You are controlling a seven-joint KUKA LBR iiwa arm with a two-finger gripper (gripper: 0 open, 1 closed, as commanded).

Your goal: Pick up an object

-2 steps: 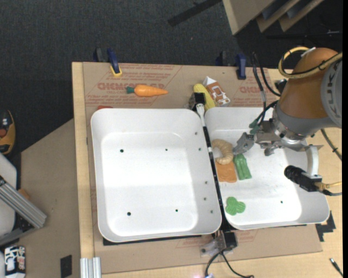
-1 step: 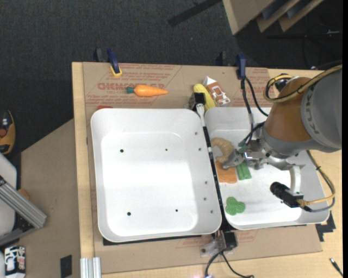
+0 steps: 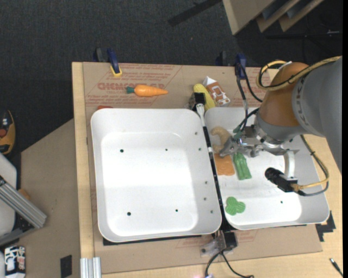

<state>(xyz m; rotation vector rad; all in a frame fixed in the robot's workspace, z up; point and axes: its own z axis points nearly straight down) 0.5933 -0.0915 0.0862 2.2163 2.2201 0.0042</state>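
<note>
Where the pincer works, in the right bin:
Green stick: tilted, on the bin floor just below the gripper, upper end near the fingertips.
Orange piece: flat, touching the stick's left side.
Tan piece: just left of the gripper.
Green lump: near the front wall, apart.
Gripper: over the right bin; open or clenched, cannot tell.
Left bin: white.
Carrot: on the bench, behind the left bin.

Dark carpeted floor around a brown bench board, wooden furniture beyond.
</note>
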